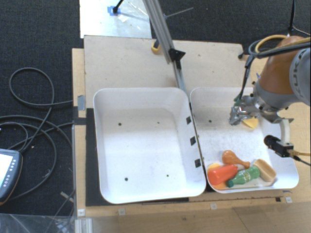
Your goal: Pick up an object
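Locate the two-finger metal gripper low in the right-hand shallow white bin, toward its rear half. You cannot tell from this view how the jaws stand, and nothing can be seen between them. A flat pale-yellow wedge-shaped piece lies on the bin floor just beside the gripper, on its right, partly covered by the wrist.

Note the grey arm with its orange band reaching in from the right and hiding the right rear corner of that bin. A small black block-shaped fitting on a white stalk hangs below the wrist, over the right rim.

Find the remaining objects grouped at the front edge of the right bin: an orange drumstick-shaped toy, a red-orange carrot-shaped toy touching a yellow piece under it, a green plastic bottle-shaped toy lying on its side, and a tan bun-shaped toy against the front right corner. These lie close together, well apart from the gripper.

Observe the left-hand shallow white bin, whose right wall abuts the right bin; black tabs mark the joint. A grey metal pole slants down from the top to the rear of that joint. Black cables loop on the dark floor at left, near a handheld screen unit. No legible writing or brand marks are visible.
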